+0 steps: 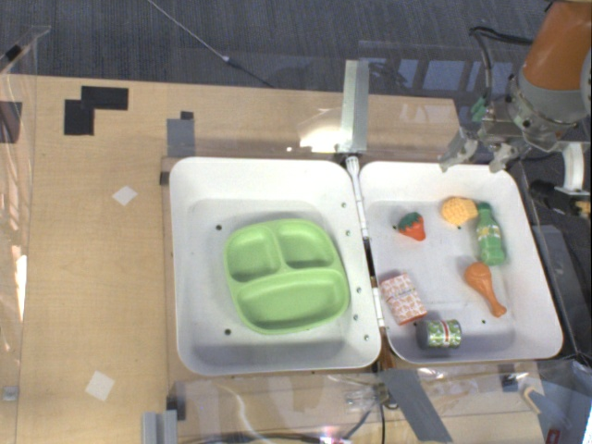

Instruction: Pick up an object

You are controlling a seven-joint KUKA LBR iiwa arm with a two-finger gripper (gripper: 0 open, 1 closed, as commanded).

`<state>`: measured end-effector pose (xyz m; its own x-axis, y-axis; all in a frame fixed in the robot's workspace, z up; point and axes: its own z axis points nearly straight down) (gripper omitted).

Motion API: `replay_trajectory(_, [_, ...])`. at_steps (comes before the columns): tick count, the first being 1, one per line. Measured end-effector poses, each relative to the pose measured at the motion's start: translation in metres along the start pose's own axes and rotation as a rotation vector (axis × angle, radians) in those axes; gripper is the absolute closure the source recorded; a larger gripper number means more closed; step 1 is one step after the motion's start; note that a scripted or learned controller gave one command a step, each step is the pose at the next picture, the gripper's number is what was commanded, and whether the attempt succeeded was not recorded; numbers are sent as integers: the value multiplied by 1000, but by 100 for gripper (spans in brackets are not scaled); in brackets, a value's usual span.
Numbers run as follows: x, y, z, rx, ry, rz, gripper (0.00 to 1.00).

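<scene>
Orange-banded arm [558,35] is cropped at the corner; claw [479,153] fingers spread.

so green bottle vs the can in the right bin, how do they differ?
The green bottle lies lengthwise toward the far side of the right bin, beside the yellow corn; the can lies crosswise at the near edge, by the pink box. The bottle is longer and slimmer; the can is short and stubby. The bottle is mostly green; the can shows silver ends around a green label. Both lie on their sides, apart from the gripper.
</scene>
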<state>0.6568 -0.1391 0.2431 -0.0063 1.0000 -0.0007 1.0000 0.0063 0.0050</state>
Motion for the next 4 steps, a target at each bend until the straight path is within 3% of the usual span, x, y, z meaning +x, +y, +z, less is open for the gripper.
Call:
replay_trajectory(1, [-1, -70, 147, -2, 0, -203, 0])
replay_trajectory(2, [48, -31, 156, -3, 1, 86, 0])
replay_trajectory(3, [48, -28, 142, -11, 0, 83, 100])
replay_trajectory(4, [102, -1, 56, -2, 1, -43, 100])
